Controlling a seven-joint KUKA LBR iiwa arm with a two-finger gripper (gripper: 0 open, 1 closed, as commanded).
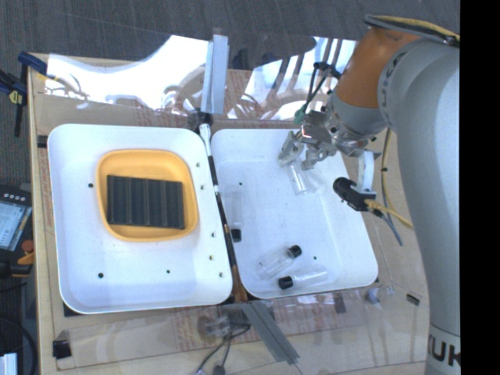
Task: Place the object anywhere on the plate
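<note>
A yellow plate (146,166) with a dark ridged centre lies in the left bin (78,272). Two clear vials with black caps rest near the front of the right bin (258,170): one (276,262) lies beside the other (302,276). A third clear piece (299,180) shows in the upper part of that bin, just below my gripper (301,155). The gripper hangs low over the right bin's back half, far right of the plate. Whether the clear piece is held or just lying on the bin floor is unclear.
A black-and-yellow cable fitting (353,193) hangs by the right bin's right wall, close to the wrist. A raised divider (220,201) runs between the bins. Shiny foil and a metal post (216,69) stand behind them.
</note>
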